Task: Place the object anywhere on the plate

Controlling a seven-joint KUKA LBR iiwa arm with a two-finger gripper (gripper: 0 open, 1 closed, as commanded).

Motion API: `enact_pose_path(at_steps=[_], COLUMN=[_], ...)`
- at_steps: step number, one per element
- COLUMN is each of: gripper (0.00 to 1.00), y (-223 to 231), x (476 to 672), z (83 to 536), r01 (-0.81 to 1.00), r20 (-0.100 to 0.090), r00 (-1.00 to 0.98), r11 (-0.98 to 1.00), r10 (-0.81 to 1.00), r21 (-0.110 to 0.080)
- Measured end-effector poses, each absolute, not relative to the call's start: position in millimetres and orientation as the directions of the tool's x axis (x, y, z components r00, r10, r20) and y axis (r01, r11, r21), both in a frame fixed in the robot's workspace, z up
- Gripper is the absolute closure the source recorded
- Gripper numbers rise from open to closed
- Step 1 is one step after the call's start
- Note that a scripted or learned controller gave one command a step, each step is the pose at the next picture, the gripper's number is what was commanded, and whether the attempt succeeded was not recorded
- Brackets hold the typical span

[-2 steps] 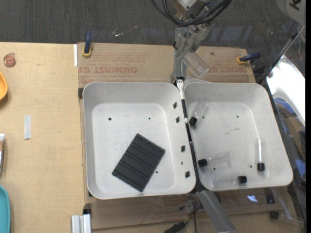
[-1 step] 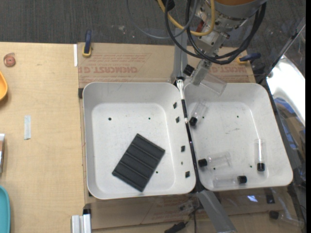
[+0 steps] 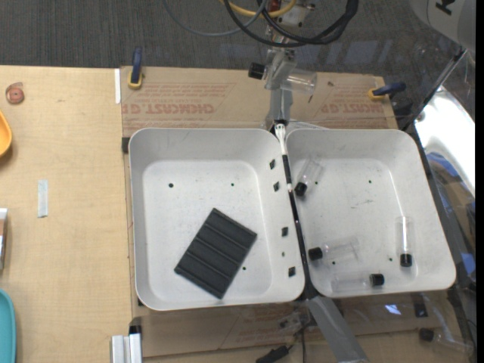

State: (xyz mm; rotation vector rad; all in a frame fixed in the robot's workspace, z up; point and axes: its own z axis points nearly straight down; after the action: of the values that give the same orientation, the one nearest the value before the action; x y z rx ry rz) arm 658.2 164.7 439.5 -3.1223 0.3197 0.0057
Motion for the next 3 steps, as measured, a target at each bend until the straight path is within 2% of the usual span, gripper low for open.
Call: enact_pose_path(at_steps=[1, 2, 3], gripper=[1.00, 1.00, 1.00], y=[165.0, 107.4, 182.0], x=[659.1, 659.7, 653.4], z=[447.2, 440.2, 369.7], r01=[-0.204, -0.202, -0.241], r20=[-0.007, -0.003, -0.006], r00=[0.979, 0.979, 0.971], r11=[-0.979, -0.979, -0.971], r10=[-0.204, -0.202, -0.241], r21=[-0.005, -0.003, -0.002])
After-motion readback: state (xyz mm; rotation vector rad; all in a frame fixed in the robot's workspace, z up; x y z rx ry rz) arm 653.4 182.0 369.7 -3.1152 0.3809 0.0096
